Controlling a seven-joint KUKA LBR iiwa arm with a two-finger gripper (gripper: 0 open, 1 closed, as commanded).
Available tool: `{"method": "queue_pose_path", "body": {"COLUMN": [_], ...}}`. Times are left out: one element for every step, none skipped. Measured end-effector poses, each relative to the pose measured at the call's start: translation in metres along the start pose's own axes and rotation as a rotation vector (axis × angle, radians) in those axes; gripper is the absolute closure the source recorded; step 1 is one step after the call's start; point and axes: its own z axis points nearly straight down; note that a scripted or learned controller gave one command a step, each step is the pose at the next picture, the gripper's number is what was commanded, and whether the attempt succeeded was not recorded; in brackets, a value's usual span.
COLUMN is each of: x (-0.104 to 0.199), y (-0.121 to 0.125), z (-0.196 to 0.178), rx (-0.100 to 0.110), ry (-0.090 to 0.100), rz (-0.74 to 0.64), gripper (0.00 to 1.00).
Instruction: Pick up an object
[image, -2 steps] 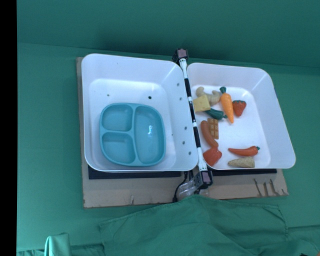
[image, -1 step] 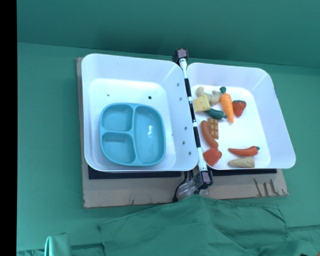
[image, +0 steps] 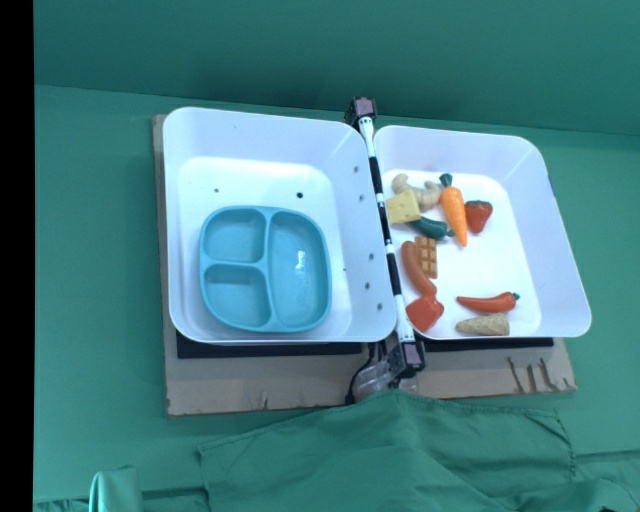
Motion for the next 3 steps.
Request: {"method": "queue_pose_path", "body": {"x": [-0.001, 0.000, -0.011], "y": [0.000, 0.000, 0.000], "z": [-0.001, -0.004, 0.035], "rx": [-0.002, -0.006, 0.002], "ry": [-0.001, -0.001, 0.001], "rz": [0.001, 0.000, 0.001], "gripper": [0.00, 0.00, 0.00]}}
